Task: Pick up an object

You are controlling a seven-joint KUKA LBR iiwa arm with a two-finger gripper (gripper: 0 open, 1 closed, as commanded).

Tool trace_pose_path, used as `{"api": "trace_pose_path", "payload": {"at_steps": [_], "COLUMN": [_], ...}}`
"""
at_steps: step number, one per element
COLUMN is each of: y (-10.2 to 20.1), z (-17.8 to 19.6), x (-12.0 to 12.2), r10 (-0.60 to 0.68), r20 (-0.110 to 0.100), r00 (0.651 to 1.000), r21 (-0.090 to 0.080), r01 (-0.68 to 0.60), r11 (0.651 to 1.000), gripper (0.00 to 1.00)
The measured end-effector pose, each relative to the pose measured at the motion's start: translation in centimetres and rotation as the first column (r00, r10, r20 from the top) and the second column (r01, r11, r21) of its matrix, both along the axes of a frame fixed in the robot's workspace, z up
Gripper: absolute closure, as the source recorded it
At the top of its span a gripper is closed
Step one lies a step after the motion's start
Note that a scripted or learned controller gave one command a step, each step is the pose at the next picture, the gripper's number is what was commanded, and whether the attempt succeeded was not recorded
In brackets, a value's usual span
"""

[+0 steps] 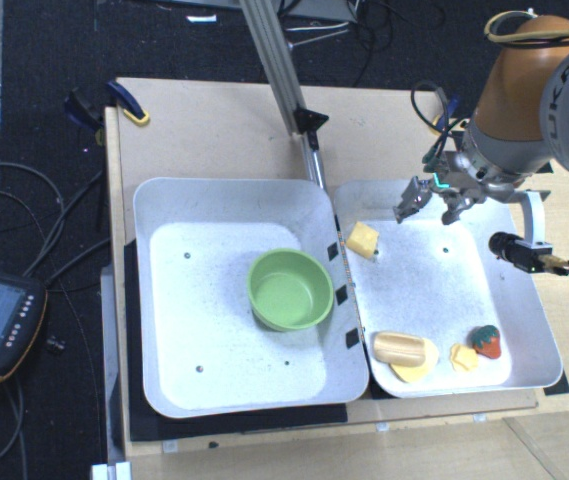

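Spread apart with nothing between its two dark fingers, the claw [430,206] hangs over the far part of the right bin [524,368], at about one o'clock from that bin's centre. One finger [411,202] points toward the divide between the bins, the other sits just beside it nearer the arm. Above the claw rises the grey wrist and the orange band of the arm [529,73], which enters from three o'clock.

Within the right bin, a pale yellow block [363,240] lies at about ten o'clock, close to the bin's left wall and well apart from the claw. Along the near edge, at about six o'clock, a tan bun-shaped piece [398,347] lies touching a yellow piece [413,368] beneath it. Toward five o'clock sits a small yellow chunk [464,358], and just beside it a red strawberry-like toy [486,341] with a green top.

The left bin [164,268] holds a green bowl [289,289], upright, a little toward three o'clock of that bin's centre. Both bins rest on a pale wooden bench [214,128].
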State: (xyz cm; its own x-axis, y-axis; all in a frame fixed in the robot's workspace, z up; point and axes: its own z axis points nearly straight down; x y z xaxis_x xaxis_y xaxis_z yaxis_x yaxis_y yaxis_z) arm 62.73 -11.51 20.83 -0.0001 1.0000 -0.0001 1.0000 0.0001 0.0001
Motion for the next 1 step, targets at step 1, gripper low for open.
{"api": "trace_pose_path", "payload": {"at_steps": [1], "y": [0.0], "z": [-0.01], "x": [0.0], "r10": [0.0], "r20": [0.0], "r00": [1.0], "r21": [0.0], "r01": [0.0], "r11": [1.0], "gripper": [0.0]}}
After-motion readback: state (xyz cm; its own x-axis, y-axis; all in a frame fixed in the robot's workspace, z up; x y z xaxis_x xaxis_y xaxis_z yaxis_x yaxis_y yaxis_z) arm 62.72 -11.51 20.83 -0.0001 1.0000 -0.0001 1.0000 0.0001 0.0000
